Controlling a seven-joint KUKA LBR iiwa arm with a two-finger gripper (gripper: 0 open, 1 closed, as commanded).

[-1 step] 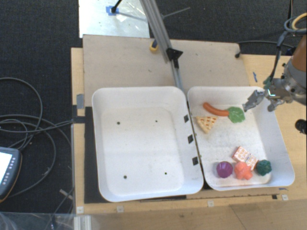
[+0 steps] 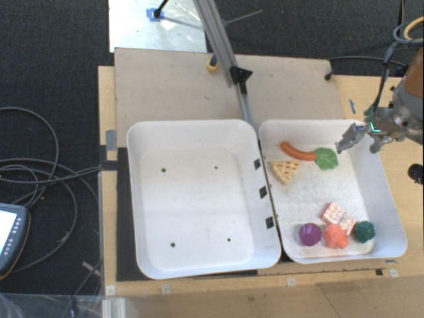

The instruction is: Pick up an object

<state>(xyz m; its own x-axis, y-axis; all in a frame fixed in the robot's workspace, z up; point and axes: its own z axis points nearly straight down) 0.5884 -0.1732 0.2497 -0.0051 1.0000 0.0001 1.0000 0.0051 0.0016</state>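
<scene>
While the carrot (image 2: pixel 298 152) lies in the right bin (image 2: pixel 381 177) touching a green leafy piece (image 2: pixel 326 158), a waffle wedge (image 2: pixel 285 171) sits just beside it. Near corner — purple (image 2: pixel 309 234), orange (image 2: pixel 336 236), dark green (image 2: pixel 364 230) toys, checked blocks (image 2: pixel 336 215). Pincer (image 2: pixel 361 139) at the bin's far right rim, fingers spread, nothing held.

Two bins are set side by side on the desk (image 2: pixel 305 78); toys are gathered in the right bin (image 2: pixel 377 177).
</scene>
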